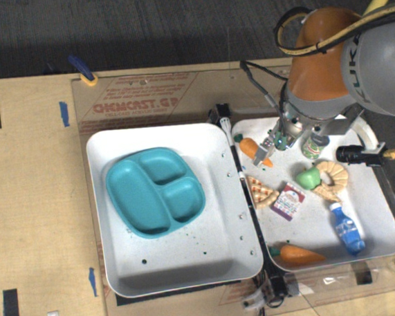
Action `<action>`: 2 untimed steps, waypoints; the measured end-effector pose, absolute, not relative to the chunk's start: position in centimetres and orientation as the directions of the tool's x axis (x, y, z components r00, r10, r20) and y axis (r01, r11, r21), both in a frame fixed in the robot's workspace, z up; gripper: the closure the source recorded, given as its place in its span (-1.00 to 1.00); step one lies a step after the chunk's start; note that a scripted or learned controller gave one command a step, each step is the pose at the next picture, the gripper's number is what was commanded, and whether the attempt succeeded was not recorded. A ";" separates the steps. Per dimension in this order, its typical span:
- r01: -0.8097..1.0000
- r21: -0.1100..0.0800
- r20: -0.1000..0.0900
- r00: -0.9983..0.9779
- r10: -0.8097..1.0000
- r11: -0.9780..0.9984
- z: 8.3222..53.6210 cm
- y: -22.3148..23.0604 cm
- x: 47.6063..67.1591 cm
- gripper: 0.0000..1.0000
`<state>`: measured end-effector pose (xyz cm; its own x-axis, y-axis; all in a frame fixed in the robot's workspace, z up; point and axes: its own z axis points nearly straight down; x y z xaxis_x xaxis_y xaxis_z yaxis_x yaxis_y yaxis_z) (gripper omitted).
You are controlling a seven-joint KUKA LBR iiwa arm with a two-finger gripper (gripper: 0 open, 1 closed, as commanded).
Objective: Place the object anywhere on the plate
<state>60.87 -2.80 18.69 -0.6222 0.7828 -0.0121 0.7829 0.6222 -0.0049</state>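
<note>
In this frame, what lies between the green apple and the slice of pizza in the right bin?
In the camera view, a small purple-and-white packet lies between the green apple and the pizza slice, slightly below the line joining them; the rest of the stretch is bare bin floor.

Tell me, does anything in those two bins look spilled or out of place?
Nothing looks spilled. The toy food in the right bin lies jumbled, and one carrot sits tight against its near rim. The teal plate in the left bin sits at a slant.

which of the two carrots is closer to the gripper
The carrot at the right bin's upper left corner, right beside the gripper. The other carrot lies along the bin's bottom edge.
</note>
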 end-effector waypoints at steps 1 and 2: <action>0.787 0.002 -0.004 -0.617 0.787 0.617 18.5 2.1 59.7 1.00; 0.714 0.007 -0.002 -0.700 0.714 0.700 22.0 11.6 61.1 1.00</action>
